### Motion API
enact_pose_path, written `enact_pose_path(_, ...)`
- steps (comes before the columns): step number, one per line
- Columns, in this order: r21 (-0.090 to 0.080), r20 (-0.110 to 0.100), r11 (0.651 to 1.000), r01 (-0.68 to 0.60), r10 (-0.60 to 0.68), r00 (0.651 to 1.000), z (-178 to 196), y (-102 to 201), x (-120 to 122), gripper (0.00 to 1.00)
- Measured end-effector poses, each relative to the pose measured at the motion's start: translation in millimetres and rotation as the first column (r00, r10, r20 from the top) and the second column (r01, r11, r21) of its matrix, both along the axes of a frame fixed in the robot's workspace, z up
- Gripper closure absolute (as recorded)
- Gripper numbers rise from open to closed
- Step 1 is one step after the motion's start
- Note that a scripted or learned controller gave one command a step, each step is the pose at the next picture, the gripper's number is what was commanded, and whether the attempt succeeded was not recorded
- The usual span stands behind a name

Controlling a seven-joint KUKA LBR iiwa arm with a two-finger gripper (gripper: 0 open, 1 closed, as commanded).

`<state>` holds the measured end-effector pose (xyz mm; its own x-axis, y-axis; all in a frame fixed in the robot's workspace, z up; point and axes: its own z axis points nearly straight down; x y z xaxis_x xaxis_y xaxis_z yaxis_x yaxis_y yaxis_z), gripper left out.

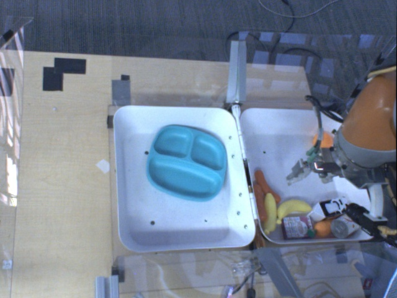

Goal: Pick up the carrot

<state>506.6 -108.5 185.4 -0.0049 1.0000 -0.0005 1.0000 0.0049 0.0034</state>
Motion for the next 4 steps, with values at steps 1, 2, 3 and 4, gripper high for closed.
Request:
enact_pose_path(1,-0.011,0.013,0.956,-0.293,0.294,0.956,-95.2,-84.1,-14.0,0.00)
enact_pose_path(2,-0.002,0.004,0.996,-0.089,0.089,0.996,-98.0,-95.4,117.4,0.00)
enact_pose_path(3,-0.004,0.012,0.995,-0.095,0.095,0.995,-84.7,-93.9,120.3,1.00)
enact_pose_path(4,-0.003,0.007,0.972,-0.236,0.236,0.972,17.8,-17.7,164.5,1.00)
